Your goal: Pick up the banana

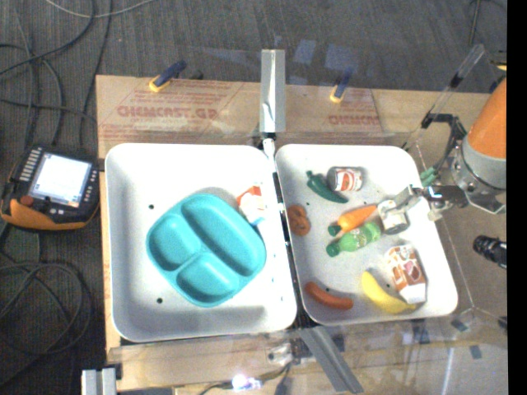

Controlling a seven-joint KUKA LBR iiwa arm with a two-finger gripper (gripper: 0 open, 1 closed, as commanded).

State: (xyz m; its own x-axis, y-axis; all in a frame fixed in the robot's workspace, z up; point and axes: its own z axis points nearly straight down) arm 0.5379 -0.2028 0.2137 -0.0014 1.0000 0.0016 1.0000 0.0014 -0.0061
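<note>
The arm (486,142) reaches in from the right over the right bin (428,179), its orange band cut off at the frame's edge and its grey wrist stretched leftward and down toward the gripper (396,214), which hangs over the bin's middle-right part, just beside the tip of the carrot (358,216); the fingers are too small and blurred to say whether they stand apart or together, and nothing can be seen held between them. The banana (382,294) lies in the near right corner of the same bin, curved along the front wall, touching or partly tucked under the carton (405,274) that sits against its upper right side, so the fruit's far end is covered. Between gripper and banana sits the green bottle (356,240), lying on its side just below the carton's left and the carrot. A sausage (328,296) lies near the front wall to the banana's left, a pretzel (298,219) rests by the bin's left wall, and a can (346,179) lies on its side near the back, next to a dark green vegetable (323,187) whose kind is hard to make out. In the left bin (123,220) a teal tray (206,248) with three compartments lies tilted, and a small orange-and-white item (252,202) beside its upper right corner is too blurred to identify. A handheld pendant (51,188) lies on the floor to the left, well apart from the bins
</note>
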